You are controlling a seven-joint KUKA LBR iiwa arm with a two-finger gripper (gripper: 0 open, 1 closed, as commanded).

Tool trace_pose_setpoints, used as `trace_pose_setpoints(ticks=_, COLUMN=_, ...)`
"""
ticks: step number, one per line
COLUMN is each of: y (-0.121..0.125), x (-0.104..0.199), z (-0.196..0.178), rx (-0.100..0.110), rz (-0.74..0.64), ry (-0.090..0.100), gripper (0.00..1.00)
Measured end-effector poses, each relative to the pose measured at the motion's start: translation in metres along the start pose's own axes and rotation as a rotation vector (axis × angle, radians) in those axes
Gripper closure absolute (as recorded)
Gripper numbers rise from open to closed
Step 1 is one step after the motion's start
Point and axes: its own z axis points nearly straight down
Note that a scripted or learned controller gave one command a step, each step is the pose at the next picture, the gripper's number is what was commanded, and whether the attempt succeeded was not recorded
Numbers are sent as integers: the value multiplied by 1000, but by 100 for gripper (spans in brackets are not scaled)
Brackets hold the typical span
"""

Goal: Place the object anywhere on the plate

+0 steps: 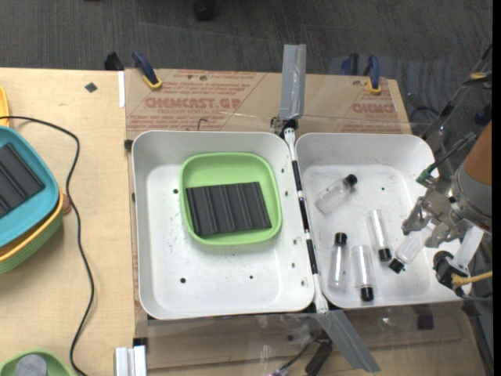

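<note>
Vials [362, 269] lie in the right bin [368, 143]; the hand [427, 229], partly cut off, grips unclear — cannot tell.

Green plate [230, 172] in left bin [156, 233]: a black ribbed insert [228, 208] covers its centre, rim open. Right bin [360, 151]: five clear vials [362, 271] scattered, leaving gaps along its far wall.

Overhead view. Two white bins are sitting side by side on the table [70, 210]. The left bin [156, 272] is holding a green plate [231, 171] carrying a dark ribbed insert [229, 208]. The right bin [399, 151] is containing five clear black-capped vials [362, 271]. The gripper [427, 227] is hovering at the right bin's right edge, beside one vial [407, 251].
</note>
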Motion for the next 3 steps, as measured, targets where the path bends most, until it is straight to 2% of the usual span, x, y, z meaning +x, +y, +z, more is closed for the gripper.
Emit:
trace_pose_setpoints(ticks=1, y=0, x=0, z=0, rx=0, rz=0, ry=0, gripper=0)
trace_pose_setpoints(ticks=2, y=35, x=-50, z=-143, rx=0, rz=268, ry=-1, gripper=0)
trace_pose_setpoints(ticks=3, y=38, x=-38, z=-150, rx=1, rz=521, ry=-2, gripper=0)
